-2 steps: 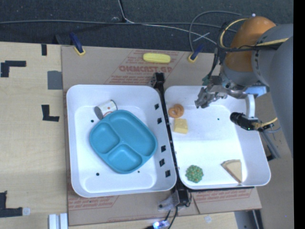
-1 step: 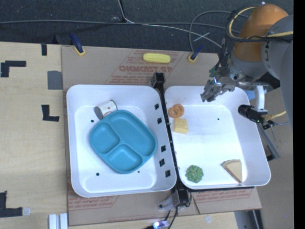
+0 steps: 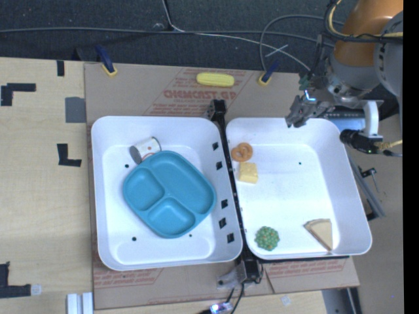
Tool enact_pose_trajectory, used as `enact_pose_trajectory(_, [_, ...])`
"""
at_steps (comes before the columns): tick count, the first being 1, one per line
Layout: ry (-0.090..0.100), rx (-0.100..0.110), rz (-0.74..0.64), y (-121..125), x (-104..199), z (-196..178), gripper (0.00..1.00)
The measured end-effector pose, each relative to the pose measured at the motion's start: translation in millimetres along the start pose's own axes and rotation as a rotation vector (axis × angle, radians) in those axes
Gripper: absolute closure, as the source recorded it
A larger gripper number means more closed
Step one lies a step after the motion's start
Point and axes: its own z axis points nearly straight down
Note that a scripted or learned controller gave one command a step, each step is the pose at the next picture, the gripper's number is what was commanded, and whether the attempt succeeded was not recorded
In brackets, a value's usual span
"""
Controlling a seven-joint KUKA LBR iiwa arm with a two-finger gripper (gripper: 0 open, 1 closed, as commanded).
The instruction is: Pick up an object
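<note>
The right bin (image 3: 340, 175) holds a round orange cookie (image 3: 241, 152), a pale yellow cheese cube (image 3: 248, 173), a green broccoli floret (image 3: 266, 238) and a tan bread wedge (image 3: 320, 231). My gripper (image 3: 298, 116) hangs over the far rim of that bin, near its back right corner, well apart from all of these. Nothing shows between its dark fingers.
The left bin (image 3: 105, 175) holds a blue divided plate (image 3: 169, 193) and a small white cup (image 3: 145, 149) lying on its side. A yellow banana-shaped toy (image 3: 215, 79) lies on the cardboard behind the bins. Clamps and cables sit along the back edge.
</note>
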Motion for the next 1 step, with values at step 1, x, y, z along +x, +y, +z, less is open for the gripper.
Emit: enact_pose_trajectory(1, [0.002, 0.007, -0.004, -24.7, 57.7, 7.0, 1.00])
